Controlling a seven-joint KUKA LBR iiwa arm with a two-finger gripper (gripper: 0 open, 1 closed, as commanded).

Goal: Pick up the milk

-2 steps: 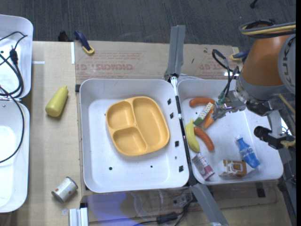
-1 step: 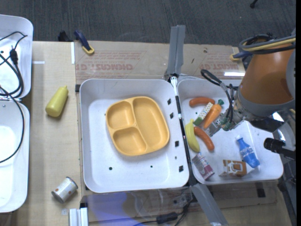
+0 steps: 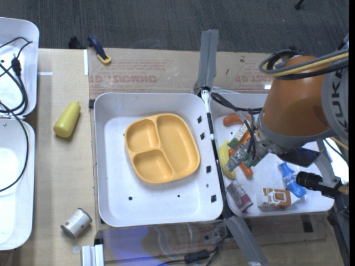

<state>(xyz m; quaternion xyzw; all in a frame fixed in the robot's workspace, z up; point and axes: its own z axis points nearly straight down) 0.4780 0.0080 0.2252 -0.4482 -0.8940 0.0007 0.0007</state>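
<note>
Orange-banded arm is reaching in from the right and hanging over the right bin (image 3: 327,204), its wrist covering the middle of that bin. You are looking at a gripper (image 3: 242,158) sitting low near the bin's left side, among small items; whether it is released or clenched you cannot tell, since the wrist body and clutter are hiding it. Nothing is visibly being carried.

The milk (image 3: 275,198), a small white and orange carton, is lying on its side near the front edge of the right bin, just right of a dark wrapped packet (image 3: 239,195) and just left of a blue item (image 3: 290,180). It is sitting apart from the gripper, toward the front.

The left bin (image 3: 111,198) is holding 1 yellow divided plate (image 3: 161,147).

Risks you are facing from here:
1. The gripper is sitting closer to a yellow piece (image 3: 226,158) and an orange carrot-like piece (image 3: 246,170) than to the milk, so a descent here would likely be closing on the wrong thing.
2. The carton is lying flat, so a grasp across its broad face may be slipping.
3. The blue item and packet are crowding the carton, so 1 neighbour could be getting pinched or dragged along.
</note>
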